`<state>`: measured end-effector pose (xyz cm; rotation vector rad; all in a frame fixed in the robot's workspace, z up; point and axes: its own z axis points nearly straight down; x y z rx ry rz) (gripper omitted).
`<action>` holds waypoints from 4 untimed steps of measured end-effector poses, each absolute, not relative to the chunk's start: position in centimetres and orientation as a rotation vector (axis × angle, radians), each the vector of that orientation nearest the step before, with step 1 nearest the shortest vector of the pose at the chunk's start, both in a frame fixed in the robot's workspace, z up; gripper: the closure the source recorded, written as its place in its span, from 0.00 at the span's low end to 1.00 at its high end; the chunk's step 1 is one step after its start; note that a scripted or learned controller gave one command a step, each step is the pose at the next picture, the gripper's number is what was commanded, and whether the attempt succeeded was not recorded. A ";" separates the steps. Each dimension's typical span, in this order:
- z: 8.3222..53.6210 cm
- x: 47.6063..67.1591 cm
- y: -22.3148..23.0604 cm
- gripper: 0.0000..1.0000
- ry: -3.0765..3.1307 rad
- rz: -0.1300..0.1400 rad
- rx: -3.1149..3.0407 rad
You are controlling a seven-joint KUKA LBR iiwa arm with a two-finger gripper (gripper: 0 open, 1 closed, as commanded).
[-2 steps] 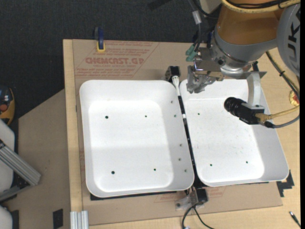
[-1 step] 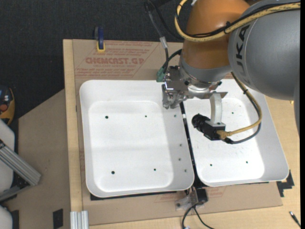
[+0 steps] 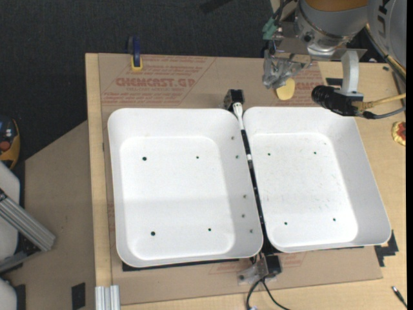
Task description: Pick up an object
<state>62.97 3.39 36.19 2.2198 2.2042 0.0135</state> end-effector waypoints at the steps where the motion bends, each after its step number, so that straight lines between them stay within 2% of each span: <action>1: 27.8 66.6 5.7 1.00 2.229 -0.011 2.224; 2: 32.3 62.7 5.4 1.00 2.221 0.001 2.223; 3: 38.5 60.7 -0.8 1.00 2.207 0.008 2.223; 4: 29.7 63.1 0.8 1.00 2.229 -0.011 2.225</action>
